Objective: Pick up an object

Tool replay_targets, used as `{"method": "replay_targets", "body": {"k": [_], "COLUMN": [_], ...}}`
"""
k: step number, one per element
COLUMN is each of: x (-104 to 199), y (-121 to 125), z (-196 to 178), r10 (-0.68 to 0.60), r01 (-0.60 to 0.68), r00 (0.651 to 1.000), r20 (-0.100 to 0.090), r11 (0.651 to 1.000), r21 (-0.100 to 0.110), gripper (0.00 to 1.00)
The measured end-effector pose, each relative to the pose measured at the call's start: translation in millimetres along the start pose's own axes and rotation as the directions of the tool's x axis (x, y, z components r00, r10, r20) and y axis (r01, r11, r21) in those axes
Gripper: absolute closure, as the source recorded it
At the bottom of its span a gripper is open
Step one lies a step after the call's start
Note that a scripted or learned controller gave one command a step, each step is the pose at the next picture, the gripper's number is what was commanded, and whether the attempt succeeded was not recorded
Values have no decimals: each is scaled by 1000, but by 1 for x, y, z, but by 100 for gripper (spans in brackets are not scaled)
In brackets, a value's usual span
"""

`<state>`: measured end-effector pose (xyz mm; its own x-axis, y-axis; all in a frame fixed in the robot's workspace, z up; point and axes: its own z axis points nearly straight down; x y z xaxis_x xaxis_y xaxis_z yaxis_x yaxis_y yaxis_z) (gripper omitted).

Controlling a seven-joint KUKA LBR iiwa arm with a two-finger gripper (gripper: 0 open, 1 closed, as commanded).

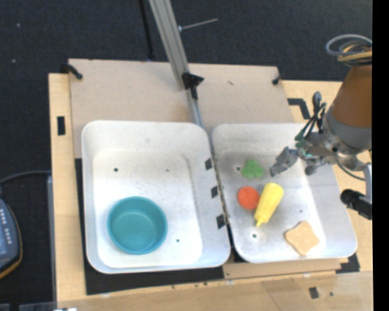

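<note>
The green toy sits in the right bin, just left of the pincer. Lower down lie an orange ball, a yellow bottle and bread. The pincer is released, holding nothing

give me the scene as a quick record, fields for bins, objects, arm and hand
left bin: holds a teal bowl near its front
right bin: holds a green piece, an orange-red ball, a yellow bottle and a tan slice
contacts: yellow bottle lies tilted, touching the ball; tan slice lies apart
arm: reaches in from the right over the right bin
hand: above the right bin, just right of the green piece, nothing seen between its fingers
task state: no object lifted yet
</note>
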<state>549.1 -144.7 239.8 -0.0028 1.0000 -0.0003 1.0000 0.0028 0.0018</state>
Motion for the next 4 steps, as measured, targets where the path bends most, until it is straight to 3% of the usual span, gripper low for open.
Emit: {"method": "replay_targets", "body": {"k": [1, 4], "x": [0, -5], "y": [0, -4], "z": [0, 137], "r10": [2, 5], "r01": [-2, -5], "r00": [1000, 1000], "r20": [0, 2], "r11": [1000, 1000], "r21": [0, 0], "gripper": [0, 0]}}
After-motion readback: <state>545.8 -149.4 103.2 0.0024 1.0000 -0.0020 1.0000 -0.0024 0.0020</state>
